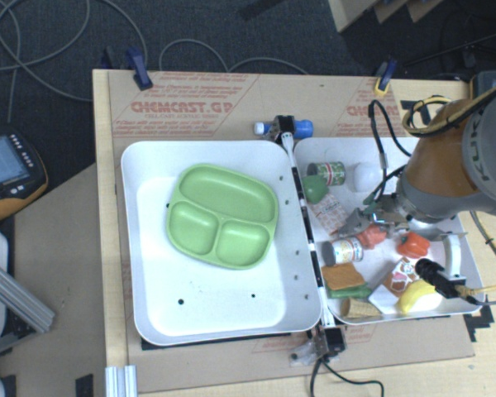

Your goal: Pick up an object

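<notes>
Dark floor with cables around a board-topped surface (231,98) | near: right bin (471,263) crowded, yellow piece (419,300) at its near right corner | step: reaching in, nothing lifted | next: settle on one item | far: arm (446,168) bends from the right, pincer (379,217) low mid-bin, opening impossible to tell.

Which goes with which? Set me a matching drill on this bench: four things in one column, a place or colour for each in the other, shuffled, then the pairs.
Things:
1. divided plate
2. can with the green label
3. yellow toy
4. blue clamp

Descriptions:
A. near corner of the right bin
B. far edge of the bench, outside both bins
C. pale green, lying in the left bin
D. lying on its side at the far end of the right bin

Pairs: 1-C, 2-D, 3-A, 4-B
</notes>
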Controlling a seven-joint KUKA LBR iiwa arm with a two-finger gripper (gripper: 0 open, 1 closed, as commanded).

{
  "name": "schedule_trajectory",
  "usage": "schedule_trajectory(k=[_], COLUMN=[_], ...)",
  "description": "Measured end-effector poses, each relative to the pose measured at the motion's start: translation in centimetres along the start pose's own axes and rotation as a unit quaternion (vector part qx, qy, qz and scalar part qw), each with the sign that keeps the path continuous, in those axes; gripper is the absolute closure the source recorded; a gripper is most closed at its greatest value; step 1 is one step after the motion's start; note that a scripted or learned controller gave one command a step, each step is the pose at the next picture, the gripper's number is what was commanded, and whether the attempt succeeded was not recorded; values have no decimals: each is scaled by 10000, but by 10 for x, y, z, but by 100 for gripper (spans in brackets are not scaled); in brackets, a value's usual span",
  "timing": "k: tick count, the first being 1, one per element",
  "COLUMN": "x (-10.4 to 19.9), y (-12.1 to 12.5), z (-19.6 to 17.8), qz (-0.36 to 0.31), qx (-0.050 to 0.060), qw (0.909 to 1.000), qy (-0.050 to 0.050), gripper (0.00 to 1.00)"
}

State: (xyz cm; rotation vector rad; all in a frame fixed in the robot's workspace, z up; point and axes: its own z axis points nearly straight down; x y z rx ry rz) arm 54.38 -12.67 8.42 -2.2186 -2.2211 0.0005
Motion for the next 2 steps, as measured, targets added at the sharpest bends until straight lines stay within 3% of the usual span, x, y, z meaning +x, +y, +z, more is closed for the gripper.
schedule_trajectory(k=[1, 2], x=[-1, 62], y=[2, 30], z=[-12, -101], qz=[6, -7], qx=[-29, -22], qw=[10000, 10000], qy=[-9, -3], gripper=[100, 100])
